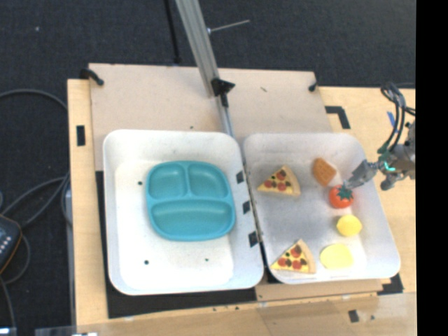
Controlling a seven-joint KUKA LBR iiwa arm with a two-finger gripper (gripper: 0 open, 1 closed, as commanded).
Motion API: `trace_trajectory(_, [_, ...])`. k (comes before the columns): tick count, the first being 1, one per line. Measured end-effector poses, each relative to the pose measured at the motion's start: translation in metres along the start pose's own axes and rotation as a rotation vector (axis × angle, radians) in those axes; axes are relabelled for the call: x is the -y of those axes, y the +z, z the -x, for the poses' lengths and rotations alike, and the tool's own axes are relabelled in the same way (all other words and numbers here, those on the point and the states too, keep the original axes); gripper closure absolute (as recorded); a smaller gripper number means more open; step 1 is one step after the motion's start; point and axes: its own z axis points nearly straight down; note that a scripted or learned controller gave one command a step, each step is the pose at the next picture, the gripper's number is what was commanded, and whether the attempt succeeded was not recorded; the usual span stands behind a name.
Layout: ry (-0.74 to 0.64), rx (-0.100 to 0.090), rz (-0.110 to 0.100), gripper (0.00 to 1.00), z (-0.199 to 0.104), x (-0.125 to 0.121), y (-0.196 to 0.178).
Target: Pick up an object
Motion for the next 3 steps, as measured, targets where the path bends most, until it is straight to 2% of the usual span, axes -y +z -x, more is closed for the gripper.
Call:
trace_trajectory(2, [0.003, -0.001, -0.007, 0.0, -0.002, -0.003, 0.125])
trace_trajectory(3, [0.005, 0.0, -0.003, 0.0, -0.001, -0.003, 0.159])
